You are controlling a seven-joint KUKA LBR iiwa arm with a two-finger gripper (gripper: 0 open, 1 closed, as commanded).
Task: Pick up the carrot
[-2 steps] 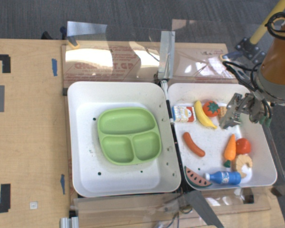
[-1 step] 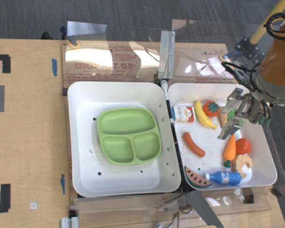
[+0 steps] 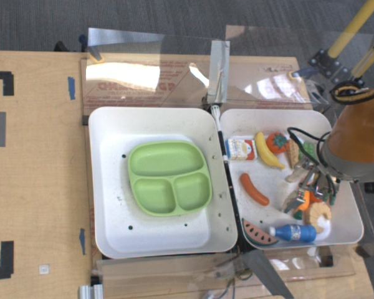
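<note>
The small orange carrot (image 3: 306, 199) is seen in the right white bin (image 3: 352, 229), near its right side, just left of a pale biscuit-like piece (image 3: 318, 213) and above a blue plastic bottle (image 3: 296, 233). The metal two-finger gripper (image 3: 304, 192) is lowered right over the carrot; whether it is spread or pinching cannot be told. A green three-compartment plate (image 3: 169, 178) lies in the left white bin (image 3: 106, 167).
</note>
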